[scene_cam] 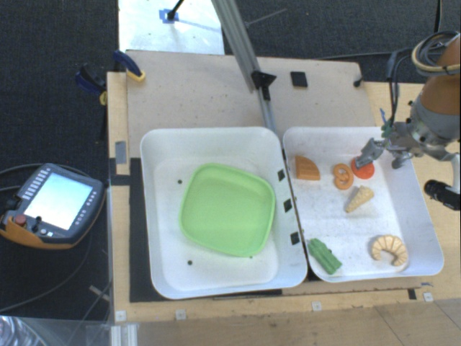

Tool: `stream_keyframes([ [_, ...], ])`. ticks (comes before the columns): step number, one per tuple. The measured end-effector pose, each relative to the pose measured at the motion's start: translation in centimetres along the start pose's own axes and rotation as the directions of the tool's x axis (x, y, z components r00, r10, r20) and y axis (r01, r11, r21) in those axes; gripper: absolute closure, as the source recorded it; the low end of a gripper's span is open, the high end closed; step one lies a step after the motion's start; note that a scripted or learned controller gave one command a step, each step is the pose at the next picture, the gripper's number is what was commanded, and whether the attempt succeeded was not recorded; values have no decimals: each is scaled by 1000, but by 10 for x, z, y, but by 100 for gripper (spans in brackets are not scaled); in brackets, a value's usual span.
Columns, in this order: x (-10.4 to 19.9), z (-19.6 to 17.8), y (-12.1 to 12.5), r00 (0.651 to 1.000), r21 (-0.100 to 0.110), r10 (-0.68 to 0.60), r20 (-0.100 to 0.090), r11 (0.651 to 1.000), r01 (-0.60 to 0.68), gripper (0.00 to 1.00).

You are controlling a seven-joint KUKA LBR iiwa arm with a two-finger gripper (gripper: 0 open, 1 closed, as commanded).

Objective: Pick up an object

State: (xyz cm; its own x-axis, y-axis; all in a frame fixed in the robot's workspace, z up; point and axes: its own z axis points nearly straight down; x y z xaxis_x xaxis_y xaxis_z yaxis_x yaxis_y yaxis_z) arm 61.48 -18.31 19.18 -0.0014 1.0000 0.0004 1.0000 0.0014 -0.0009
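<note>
1. In the right bin (421,215), near its far edge: a small red-orange piece (364,169), directly under the tool (371,155) and partly hidden by it, apparently touching.
2. Impossible to tell whether open or closed, or whether gripping the red-orange piece.
3. Just left of the tool, an orange ring-shaped piece (343,176); further left, near the divider between the bins, an orange wedge (307,169).
4. Just below the tool and a little nearer the camera, a pale cone-shaped piece (359,198), lying tilted.
5. Well apart from the tool, by the near right corner, a croissant (390,249); by the near left corner, a green block (324,256), lying at a slant.
6. From the right edge of the view: the grey arm (436,125) with its orange band above the wrist, reaching leftward and downward over the far right part of the right bin, the wrist hanging above the rim, the tool pointing toward the bin floor.
7. In the left bin (162,193): a light green square plate (227,209), lying flat, well apart from the tool.
8. On the bench (194,92) behind the bins: a slanted metal pole (241,38) and a small black square (299,79).
9. Left of the bench: a handheld control pad (50,206) with a pale screen.
</note>
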Motion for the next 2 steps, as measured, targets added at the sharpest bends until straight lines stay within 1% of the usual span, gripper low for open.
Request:
stream_keyframes([
  [1,2,42,2,1000,1,1,0,1000,-1,0],
  [2,2,94,1,1000,1,1,0,1000,-1,0],
])
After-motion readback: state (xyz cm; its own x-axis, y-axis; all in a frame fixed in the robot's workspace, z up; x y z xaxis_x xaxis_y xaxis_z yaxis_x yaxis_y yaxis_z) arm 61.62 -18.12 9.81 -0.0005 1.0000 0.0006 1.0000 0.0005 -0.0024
